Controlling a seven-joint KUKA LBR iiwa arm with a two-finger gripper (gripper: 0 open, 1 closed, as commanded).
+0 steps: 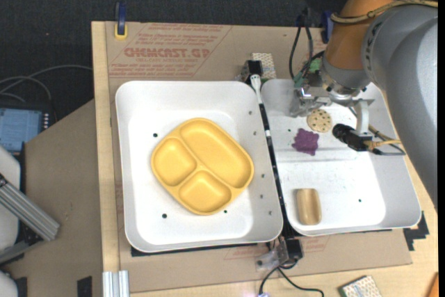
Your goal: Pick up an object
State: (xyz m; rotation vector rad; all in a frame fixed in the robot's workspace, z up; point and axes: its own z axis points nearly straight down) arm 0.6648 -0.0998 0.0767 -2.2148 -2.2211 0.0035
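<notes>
You've got the left bin (132,170) carrying a yellow three-compartment tray (201,165). The right bin (361,209) holds a tan block (308,206) near its front edge, a purple lump (305,141) mid-bin, and a round perforated cracker (320,119) directly under the gripper (325,102); its grip, cannot tell.

Single fixed camera above bench (174,45), slanted downward, both bins (132,149) in frame.

Even, bright light; soft focus.
</notes>
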